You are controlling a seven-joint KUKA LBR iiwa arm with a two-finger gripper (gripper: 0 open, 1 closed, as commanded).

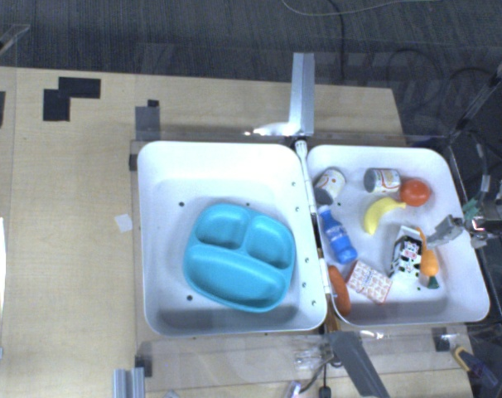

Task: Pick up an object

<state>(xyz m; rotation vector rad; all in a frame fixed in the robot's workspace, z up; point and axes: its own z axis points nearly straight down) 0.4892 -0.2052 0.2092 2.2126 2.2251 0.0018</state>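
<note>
The right bin (450,301) holds several small things. Along its far side are a white cup (330,182) lying down, a small can (382,179) and an orange-red ball (415,192). Nearer the middle lie a yellow banana (381,214) and a blue bottle (338,240). Toward the front are a checkered box (369,281), a red-orange piece (340,292), a black-and-white toy (407,255) and a carrot (431,265). My gripper (446,228) hangs at the bin's right edge, just above and right of the carrot and the toy. I see nothing in its grasp.
The left bin (160,222) holds a blue divided plate (238,255). A metal post (302,94) rises behind the joint between the bins. Cables and arm parts (491,214) crowd the right edge. The wooden bench (60,247) spreads out to the left.
</note>
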